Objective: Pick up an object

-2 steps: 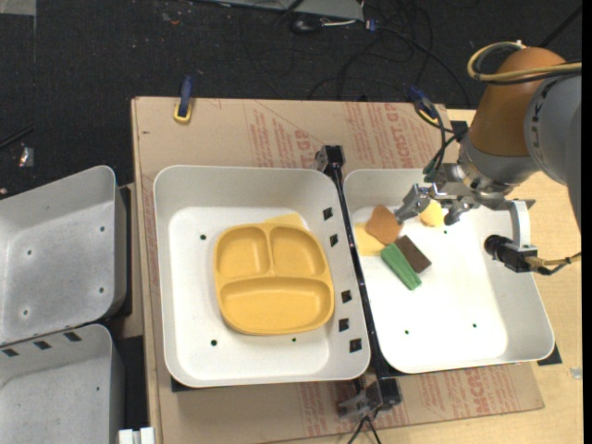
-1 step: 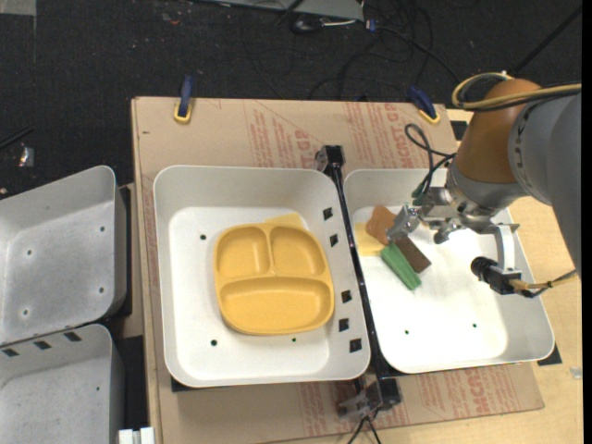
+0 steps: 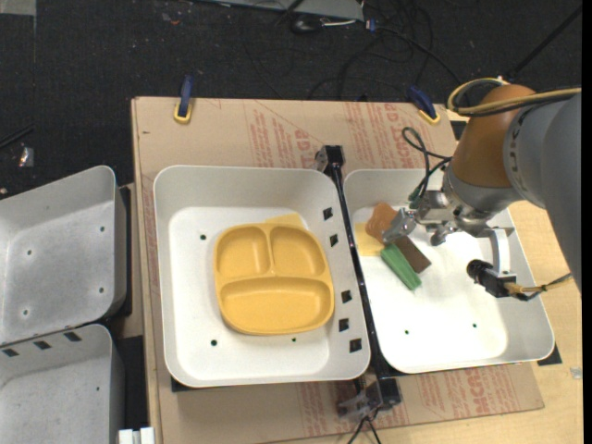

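Note:
Several small objects lie in the right bin, near its left wall. A green block lies at a slant, with a dark brown piece against its right side. An orange-brown block sits just behind them, and a pale yellow flat piece lies by the bin wall. My gripper hangs low over this cluster, right of the orange-brown block and just above the dark brown piece. Nothing can be seen lifted.
The left bin holds a yellow divided plate. A black divider strip runs between the two bins. The arm reaches in from the right over the right bin's far corner. Grey metal trays lie left of the bench.

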Tool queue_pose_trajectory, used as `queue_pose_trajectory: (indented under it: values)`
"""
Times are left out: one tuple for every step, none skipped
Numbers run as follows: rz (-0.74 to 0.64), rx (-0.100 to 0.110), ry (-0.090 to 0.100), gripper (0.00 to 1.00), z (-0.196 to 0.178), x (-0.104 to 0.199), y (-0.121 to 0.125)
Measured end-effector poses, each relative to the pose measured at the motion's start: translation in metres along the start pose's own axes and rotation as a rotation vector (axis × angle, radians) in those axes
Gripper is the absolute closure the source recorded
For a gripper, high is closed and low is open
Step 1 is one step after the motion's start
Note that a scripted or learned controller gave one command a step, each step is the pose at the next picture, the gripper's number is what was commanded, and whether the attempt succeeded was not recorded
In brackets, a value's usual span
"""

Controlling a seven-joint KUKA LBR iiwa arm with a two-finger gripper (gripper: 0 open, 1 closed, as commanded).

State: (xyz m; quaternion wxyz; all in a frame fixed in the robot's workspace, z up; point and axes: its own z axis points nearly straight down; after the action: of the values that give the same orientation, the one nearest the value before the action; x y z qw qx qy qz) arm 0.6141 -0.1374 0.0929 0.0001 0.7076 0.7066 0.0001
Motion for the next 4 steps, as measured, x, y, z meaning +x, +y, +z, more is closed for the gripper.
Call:
queue_pose_trajectory:
  values:
    - [0.000,-0.004,0.000,1.00,-0.012,0.000,0.001]
    - [-0.003,-0.005,-0.001,1.00,-0.055,0.002,0.003]
    - [-0.003,-0.006,-0.002,1.00,-0.104,-0.006,0.010]
    - [-0.003,-0.003,-0.001,1.00,-0.120,-0.006,0.011]
